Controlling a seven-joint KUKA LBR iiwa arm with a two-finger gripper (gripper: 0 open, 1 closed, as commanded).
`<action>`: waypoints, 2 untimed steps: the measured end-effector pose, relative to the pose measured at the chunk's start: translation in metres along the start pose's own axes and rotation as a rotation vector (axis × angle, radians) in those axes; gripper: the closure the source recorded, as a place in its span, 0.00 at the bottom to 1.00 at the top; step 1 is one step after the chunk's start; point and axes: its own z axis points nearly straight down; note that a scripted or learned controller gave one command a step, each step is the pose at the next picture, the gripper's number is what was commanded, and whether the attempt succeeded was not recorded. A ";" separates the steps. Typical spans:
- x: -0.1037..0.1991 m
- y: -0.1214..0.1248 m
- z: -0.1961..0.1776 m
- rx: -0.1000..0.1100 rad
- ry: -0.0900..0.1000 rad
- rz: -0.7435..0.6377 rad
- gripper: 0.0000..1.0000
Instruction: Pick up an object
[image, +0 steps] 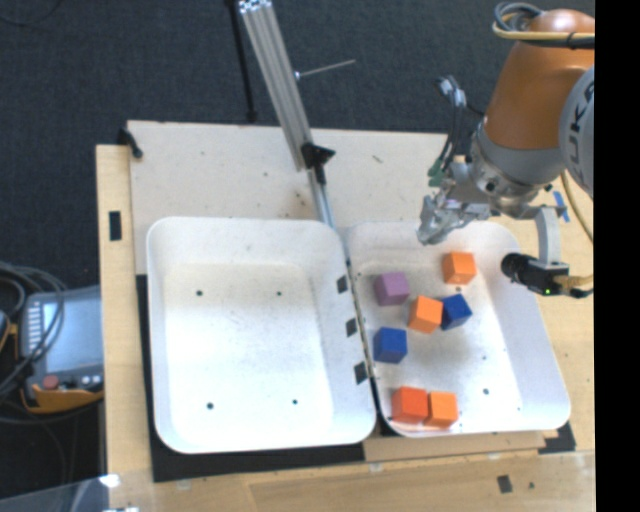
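While its grip state stays unclear, claw blurred, above right bin.

Grey arm, orange band (glossy), thin cables, small metallic gripper

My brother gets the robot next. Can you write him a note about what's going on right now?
End effector: above the far edge of the right bin, nothing seen in it.
Blocks, all in the right bin: purple block, orange block nearest the end effector, another orange touching a blue, a second blue, two orange at the near edge.
Left bin: no blocks.
Done: nothing picked up.
Left: grab one block.
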 end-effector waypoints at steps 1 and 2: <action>0.053 0.001 0.020 0.002 0.001 -0.001 1.00; 0.103 0.003 0.026 0.003 0.000 -0.001 1.00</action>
